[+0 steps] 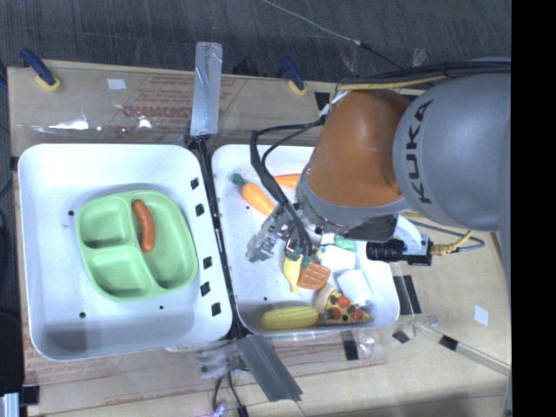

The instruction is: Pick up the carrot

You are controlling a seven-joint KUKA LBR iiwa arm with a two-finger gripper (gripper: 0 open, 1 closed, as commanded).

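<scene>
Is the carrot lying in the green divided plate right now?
No. The carrot lies in the right bin, near its upper left corner; the green plate holds a sausage.

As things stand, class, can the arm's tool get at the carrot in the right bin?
Probably yes. The tool hangs just below the carrot, which lies apart from the corn cob, with nothing lying on top of it.

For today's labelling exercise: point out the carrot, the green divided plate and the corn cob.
Orange carrot with green top (254,196), camera view, mid-body.
Green three-compartment plastic plate (185,233), camera view, right rim.
Yellow corn cob (289,318), camera view, middle.
</scene>
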